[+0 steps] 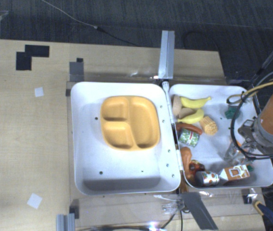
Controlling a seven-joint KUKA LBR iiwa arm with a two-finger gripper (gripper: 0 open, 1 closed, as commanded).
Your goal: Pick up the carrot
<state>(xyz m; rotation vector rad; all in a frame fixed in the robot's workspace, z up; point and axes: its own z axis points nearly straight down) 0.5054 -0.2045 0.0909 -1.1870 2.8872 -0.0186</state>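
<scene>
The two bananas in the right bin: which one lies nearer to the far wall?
The upper banana, curved and bright yellow, lies nearer the far wall; the other banana sits below it, beside the corn.

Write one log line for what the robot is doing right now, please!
arm: over right bin, right side | gripper: above bin floor | carrot: by left wall, not held | yellow tray: in left bin

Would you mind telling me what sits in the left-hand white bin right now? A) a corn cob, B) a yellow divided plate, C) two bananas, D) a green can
B: the yellow divided plate lies alone in the left bin, while the bananas, the corn cob and the green can all lie in the right bin.
</scene>
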